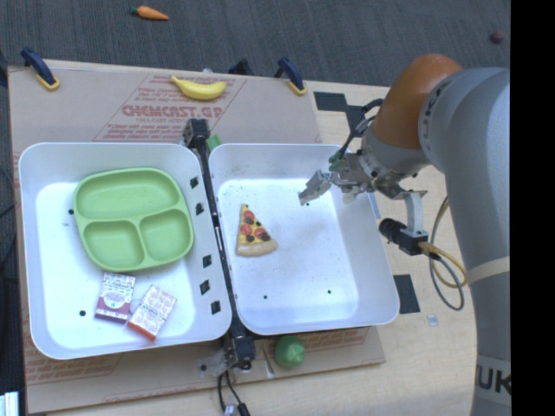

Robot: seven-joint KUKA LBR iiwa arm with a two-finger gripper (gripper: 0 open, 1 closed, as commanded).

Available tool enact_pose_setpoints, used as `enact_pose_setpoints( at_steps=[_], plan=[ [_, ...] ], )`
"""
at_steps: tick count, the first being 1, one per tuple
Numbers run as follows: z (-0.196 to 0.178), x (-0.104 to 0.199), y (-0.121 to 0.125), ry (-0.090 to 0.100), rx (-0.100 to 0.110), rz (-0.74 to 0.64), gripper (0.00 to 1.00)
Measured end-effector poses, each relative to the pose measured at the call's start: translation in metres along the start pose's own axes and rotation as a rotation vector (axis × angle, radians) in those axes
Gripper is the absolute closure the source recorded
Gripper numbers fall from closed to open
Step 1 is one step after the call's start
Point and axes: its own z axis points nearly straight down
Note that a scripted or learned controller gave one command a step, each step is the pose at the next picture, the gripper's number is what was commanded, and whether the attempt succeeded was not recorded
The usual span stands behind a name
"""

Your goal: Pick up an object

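Lying flat on the floor of the right bin (364, 276), the pizza slice (253, 231) is the nearest candidate for the pick. It sits near the bin's left wall, tip pointing away from the camera, crust toward the near edge, with bare floor on all sides.

The gripper (314, 189) hangs over the far right part of the same bin, well apart from the slice. Nothing is between its fingers. Whether they stand open or closed cannot be told at this size.

Progress, as a judgement: the pick is not yet made. No object is lifted or gripped. What is left is the approach to a chosen object, the descent, the closing and the lift.

Other objects:
- Left bin (35, 258): a green divided plate (132, 215) and two small packets (115, 297) (153, 310) near the front wall, lying just beside each other.
- Cardboard base behind the bins: a banana (199, 86).
- Base in front of the right bin: a green ball (290, 351).
- Floor beyond the bench: a carrot (150, 12).
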Motion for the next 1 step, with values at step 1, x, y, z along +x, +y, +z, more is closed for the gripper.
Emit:
enact_pose_setpoints(
  at_steps=[1],
  plan=[
    [0.0107, 0.0, -0.0652, 0.0, 0.002, -0.001, 0.0]
  ],
)
